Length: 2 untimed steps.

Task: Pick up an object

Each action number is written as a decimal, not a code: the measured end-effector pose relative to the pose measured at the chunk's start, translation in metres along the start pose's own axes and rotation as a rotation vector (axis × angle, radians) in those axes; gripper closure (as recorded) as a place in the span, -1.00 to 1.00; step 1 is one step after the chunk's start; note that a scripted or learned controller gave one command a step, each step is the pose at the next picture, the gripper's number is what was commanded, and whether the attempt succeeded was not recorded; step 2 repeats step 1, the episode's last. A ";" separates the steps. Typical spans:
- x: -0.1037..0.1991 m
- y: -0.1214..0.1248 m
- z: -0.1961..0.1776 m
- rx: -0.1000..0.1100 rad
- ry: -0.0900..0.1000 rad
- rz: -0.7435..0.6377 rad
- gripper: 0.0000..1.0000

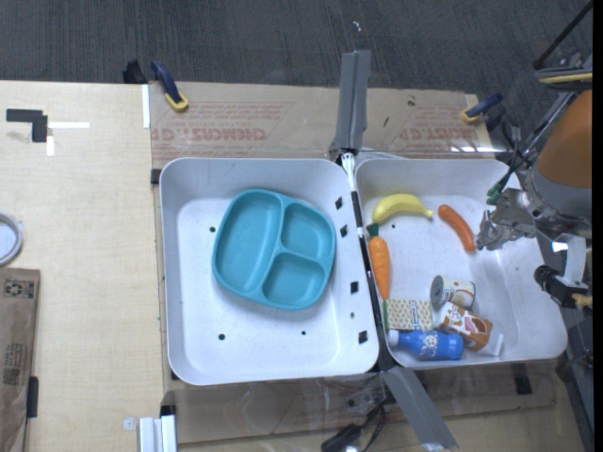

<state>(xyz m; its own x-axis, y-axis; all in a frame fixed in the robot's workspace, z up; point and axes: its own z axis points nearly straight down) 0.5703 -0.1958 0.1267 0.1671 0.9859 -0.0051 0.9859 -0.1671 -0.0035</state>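
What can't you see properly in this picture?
- Camera view: the hand is small and dark, so what its tips are doing is unclear.
- The arm is cut off by the right edge.
- The blue bottle and the small can: their labels are too small to read.
- The carton is partly covered by the blue bottle.

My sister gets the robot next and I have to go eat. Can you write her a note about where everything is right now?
Gripper: over the right bin, near its right wall, beside the red sausage. Nothing is visible between its fingers; open or shut is unclear.

Right bin: banana, carrot, sausage, a small can, a blue bottle, and a few small packets.

Left bin: a blue divided plate.

Done: nothing picked up yet.
Left: grasp one object and lift it. The sausage looks closest.
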 end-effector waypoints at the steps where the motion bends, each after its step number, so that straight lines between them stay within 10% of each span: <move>1: 0.006 0.026 -0.014 -0.003 0.003 0.117 1.00; 2: 0.006 0.026 -0.014 -0.003 0.003 0.117 1.00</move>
